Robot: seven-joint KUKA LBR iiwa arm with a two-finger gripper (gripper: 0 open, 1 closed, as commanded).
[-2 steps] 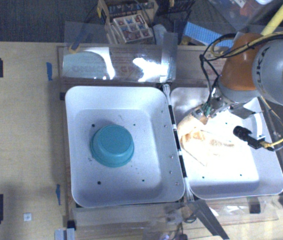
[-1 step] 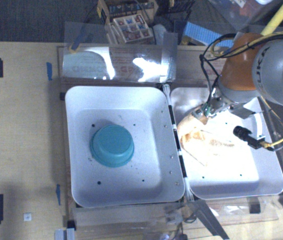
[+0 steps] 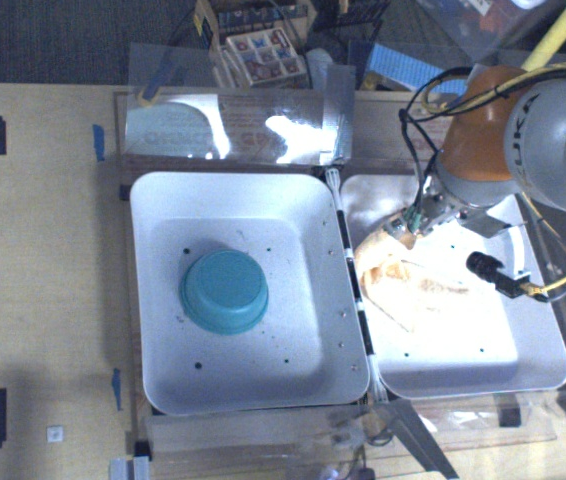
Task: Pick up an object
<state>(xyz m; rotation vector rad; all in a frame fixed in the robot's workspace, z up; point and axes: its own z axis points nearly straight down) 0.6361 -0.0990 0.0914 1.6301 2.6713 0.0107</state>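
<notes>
Teal bowl (image 3: 225,290) sits upside down mid-left bin (image 3: 153,368). In the right bin (image 3: 538,363), a limp cream cloth (image 3: 400,273) sprawls near the left wall, its long axis left-right; probably light and floppy, best pinched at a raised fold. Whether the gripper (image 3: 410,224), at the cloth's far edge, is open or holds anything, I cannot tell.

Grey arm (image 3: 553,138) with orange wrist band (image 3: 478,133), black looping cables (image 3: 433,93), dark lettering.
</notes>
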